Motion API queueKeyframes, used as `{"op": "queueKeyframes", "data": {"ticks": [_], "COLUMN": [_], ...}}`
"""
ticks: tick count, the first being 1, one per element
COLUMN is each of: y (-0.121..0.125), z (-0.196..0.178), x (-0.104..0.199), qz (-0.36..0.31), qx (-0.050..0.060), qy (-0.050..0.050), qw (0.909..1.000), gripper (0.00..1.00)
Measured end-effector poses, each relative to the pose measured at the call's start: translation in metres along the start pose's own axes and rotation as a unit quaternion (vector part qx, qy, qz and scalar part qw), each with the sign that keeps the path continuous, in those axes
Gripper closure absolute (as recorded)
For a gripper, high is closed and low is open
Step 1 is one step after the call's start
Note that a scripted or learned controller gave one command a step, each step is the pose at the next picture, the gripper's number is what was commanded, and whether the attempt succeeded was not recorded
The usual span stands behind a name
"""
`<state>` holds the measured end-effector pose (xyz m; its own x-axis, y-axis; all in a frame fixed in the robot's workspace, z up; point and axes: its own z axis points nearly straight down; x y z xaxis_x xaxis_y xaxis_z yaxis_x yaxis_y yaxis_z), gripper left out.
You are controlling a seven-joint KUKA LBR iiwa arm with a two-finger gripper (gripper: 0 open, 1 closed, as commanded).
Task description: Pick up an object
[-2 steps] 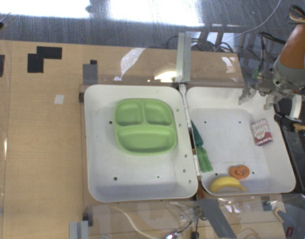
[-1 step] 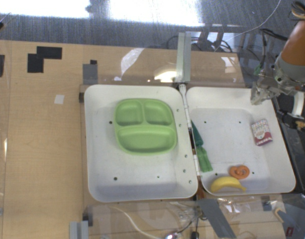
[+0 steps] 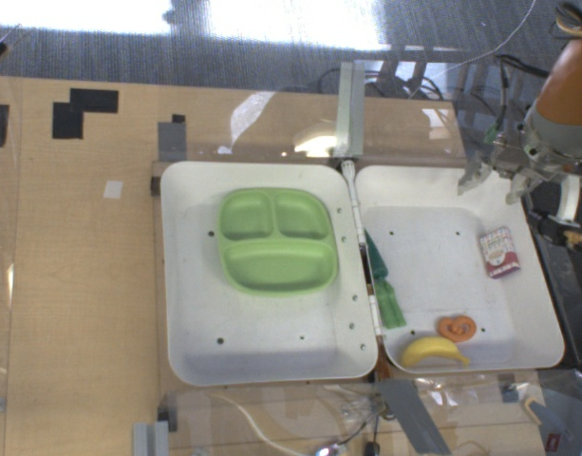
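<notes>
My gripper [image 3: 492,184] hovers over the far right corner of the right bin [image 3: 433,226], open, with nothing between its fingers. A small red and white box [image 3: 499,252] lies below it near the bin's right wall. A yellow banana [image 3: 434,351] rests at the near edge, with an orange ring-shaped piece [image 3: 457,328] touching it just behind. A long green tool [image 3: 383,283] lies along the right bin's left wall. In the left bin [image 3: 191,331] sits a green divided plate [image 3: 276,240].
A metal divider post [image 3: 350,112] stands behind the seam between the bins. Cables and the arm's mounting crowd the far right. Wooden benchtop [image 3: 72,283] stretches to the left of the bins.
</notes>
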<state>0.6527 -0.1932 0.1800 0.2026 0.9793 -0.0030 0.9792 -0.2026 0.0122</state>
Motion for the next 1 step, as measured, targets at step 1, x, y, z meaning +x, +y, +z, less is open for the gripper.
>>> {"op": "queueKeyframes", "data": {"ticks": [1], "y": [0.0], "z": [0.0], "x": [0.0], "qz": [0.0], "qx": [0.0], "qy": [0.0], "qw": [1.0], "gripper": [0.0]}}
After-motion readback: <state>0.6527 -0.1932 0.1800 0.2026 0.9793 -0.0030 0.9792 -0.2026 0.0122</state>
